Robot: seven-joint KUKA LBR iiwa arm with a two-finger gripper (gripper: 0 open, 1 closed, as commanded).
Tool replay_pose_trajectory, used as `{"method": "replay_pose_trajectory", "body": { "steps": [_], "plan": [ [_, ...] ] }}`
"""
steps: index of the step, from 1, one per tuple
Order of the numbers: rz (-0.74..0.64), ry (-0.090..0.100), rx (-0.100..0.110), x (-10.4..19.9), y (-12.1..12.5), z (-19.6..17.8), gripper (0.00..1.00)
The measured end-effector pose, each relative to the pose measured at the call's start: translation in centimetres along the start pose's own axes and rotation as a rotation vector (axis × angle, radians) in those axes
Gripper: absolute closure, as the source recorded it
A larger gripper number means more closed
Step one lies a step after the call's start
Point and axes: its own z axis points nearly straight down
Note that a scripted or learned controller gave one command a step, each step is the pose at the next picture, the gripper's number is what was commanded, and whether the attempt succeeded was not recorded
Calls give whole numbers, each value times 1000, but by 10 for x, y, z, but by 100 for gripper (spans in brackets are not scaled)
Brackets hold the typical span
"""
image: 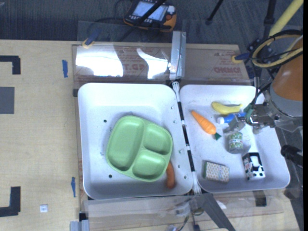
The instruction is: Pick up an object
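White plastic, two bins on the desk (33,129): the left bin (91,105) and the right bin (274,153), touching along the middle. In the left bin I count one green plate (138,148) with three compartments, and one orange sausage (170,175) lying just beside its lower right edge. The right bin holds more: one carrot (204,122) near the dividing wall, one banana (225,108) toward the back, one small round tin (235,142), one speckled sponge (216,172) near the front, and one black-and-white toy (253,166) at the front right. The arm (288,88) comes in from the right, and its gripper (239,121) sits low between banana and tin. Whether the gripper is open, or has hold of anything, I cannot tell.
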Motion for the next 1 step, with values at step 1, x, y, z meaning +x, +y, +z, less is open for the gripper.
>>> {"method": "replay_pose_trajectory", "body": {
  "steps": [1],
  "plan": [
    [78,-1,-2,39,54,53,0]
  ]
}}
